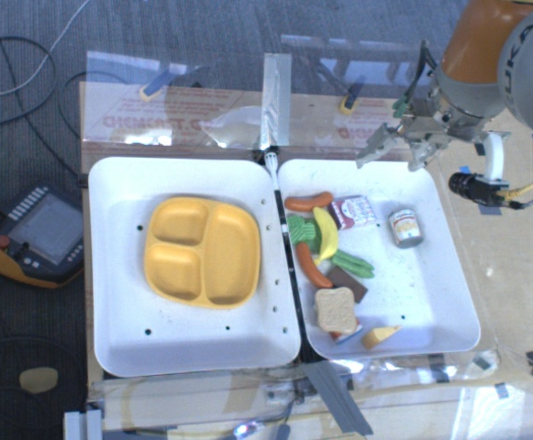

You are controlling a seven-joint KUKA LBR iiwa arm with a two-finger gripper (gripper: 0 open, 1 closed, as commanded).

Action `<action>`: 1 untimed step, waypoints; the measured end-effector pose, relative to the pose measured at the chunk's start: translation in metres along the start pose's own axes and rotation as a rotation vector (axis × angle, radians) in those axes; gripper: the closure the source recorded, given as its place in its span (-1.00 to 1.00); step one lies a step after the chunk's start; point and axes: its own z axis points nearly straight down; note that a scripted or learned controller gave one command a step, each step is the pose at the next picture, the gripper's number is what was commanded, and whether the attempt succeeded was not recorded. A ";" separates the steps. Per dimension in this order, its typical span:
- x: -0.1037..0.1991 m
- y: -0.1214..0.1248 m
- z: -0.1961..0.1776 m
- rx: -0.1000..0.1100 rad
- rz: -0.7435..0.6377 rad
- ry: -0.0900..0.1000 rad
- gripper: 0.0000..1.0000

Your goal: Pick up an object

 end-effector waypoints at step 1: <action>-0.057 -0.036 0.121 -0.001 0.031 -0.007 -1.00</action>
